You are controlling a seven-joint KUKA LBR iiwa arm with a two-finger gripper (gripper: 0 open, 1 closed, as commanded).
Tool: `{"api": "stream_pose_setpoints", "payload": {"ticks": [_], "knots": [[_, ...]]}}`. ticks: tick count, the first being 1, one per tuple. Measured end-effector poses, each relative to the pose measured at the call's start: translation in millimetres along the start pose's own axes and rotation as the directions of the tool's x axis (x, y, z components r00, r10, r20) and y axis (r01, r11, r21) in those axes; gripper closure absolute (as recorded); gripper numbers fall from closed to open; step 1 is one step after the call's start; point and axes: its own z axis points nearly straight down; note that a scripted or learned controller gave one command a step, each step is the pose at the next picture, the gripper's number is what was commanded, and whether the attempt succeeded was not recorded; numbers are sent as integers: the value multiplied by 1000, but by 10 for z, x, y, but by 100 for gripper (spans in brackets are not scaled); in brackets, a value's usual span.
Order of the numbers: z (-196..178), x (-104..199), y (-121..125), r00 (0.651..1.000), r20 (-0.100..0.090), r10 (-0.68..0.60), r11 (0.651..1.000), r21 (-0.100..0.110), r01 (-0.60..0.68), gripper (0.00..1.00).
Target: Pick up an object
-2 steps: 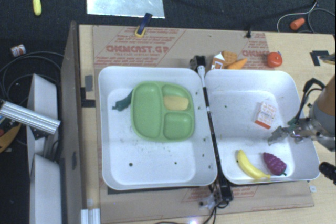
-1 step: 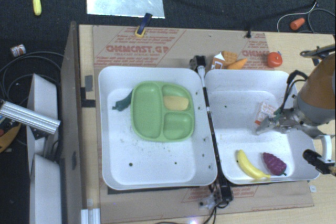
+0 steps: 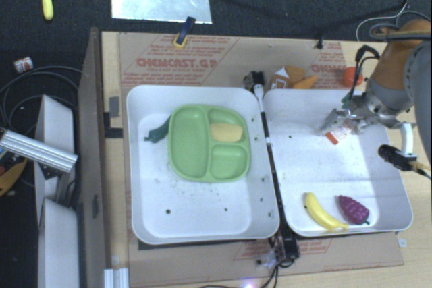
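My gripper (image 3: 335, 123) hangs low over the upper right part of the right bin (image 3: 297, 165), on the arm coming in from the right. A small orange and white object (image 3: 335, 137) lies on the bin floor just below and in front of it, touching or nearly touching its tip. A yellow banana (image 3: 322, 212) and a purple bunch of grapes (image 3: 353, 210) lie near the front edge of that bin. In the left bin (image 3: 152, 212) a green divided plate (image 3: 202, 155) carries a yellow item (image 3: 226, 132) in its upper right compartment, and a dark green piece (image 3: 158, 132) lies beside the plate's left edge.
Behind the bins on the cardboard lie an orange and white item (image 3: 291, 78) and an orange ball (image 3: 349, 76). A black clip (image 3: 255, 81) sits at the bins' shared back corner. A black and white cable part (image 3: 398, 155) hangs from the arm over the right bin's right side.
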Motion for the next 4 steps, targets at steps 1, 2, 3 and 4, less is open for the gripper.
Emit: {"api": "stream_pose_setpoints", "payload": {"ticks": [1, 2, 3, 4], "knots": [[-70, -3, -51, 1000, -2, 0, 1000, 5, 0, 100], [-326, 773, -461, 1000, 0, 0, 1000, -13, 0, 100], [-424, 735, -437, 1000, 2, 0, 1000, -18, 0, 100], [-528, 735, -429, 1000, 3, -4, 1000, -21, 4, 100]]}}
